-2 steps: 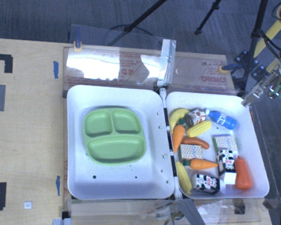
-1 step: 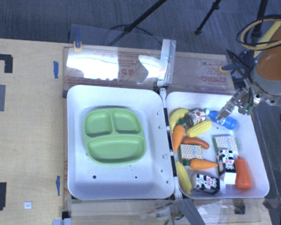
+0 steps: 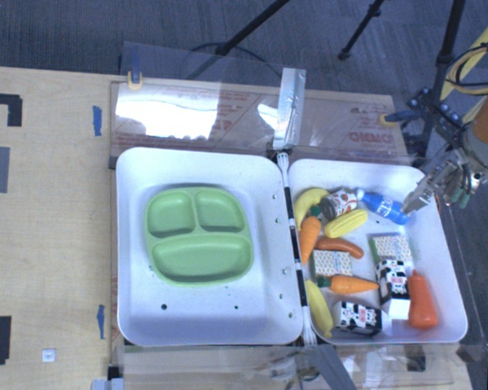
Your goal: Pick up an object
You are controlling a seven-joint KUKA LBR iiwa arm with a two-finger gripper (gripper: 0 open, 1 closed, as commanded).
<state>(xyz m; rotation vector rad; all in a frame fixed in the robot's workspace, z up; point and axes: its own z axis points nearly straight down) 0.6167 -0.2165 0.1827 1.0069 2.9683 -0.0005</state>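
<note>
The right bin (image 3: 449, 242) holds a heap of toy foods: a blue bottle (image 3: 384, 206), a banana (image 3: 306, 203), a corn cob (image 3: 346, 222), two carrots (image 3: 309, 237) (image 3: 354, 284), a red sausage (image 3: 340, 246), two cow-patterned cartons (image 3: 394, 279) (image 3: 358, 317) and an orange bottle (image 3: 422, 302). My gripper (image 3: 419, 197) hangs over the bin's upper right part, its tip just right of the blue bottle's end. I see nothing held in it.
A green divided plate (image 3: 198, 232) lies in the left bin (image 3: 131, 249). A metal post (image 3: 290, 107) stands behind the seam between the bins. Tripod legs and cables crowd the back right, near the arm (image 3: 474, 165).
</note>
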